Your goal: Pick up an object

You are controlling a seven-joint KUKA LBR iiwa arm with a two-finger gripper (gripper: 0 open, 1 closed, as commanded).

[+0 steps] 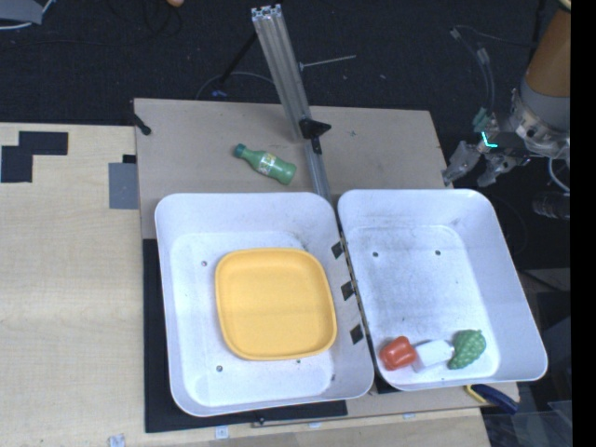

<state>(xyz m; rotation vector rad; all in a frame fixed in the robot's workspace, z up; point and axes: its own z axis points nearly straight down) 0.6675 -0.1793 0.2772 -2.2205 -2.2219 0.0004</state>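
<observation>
In the right bin (pixel 438 277), near its front edge, lie a red pepper-like toy (pixel 398 353), a small white block (pixel 433 354) and a green bumpy toy (pixel 467 347), close together in a row. A yellow square plate (pixel 275 303) lies flat in the left bin (pixel 186 250). My gripper (pixel 475 166) hangs past the right bin's far right corner, above the dark floor and well away from every object. Nothing shows between its fingers.
A green bottle (pixel 265 163) lies on its side on the board behind the left bin. A slanted aluminium rail (pixel 291 73) rises behind the seam between the bins. The arm with its orange band (pixel 551 54) stands at the far right.
</observation>
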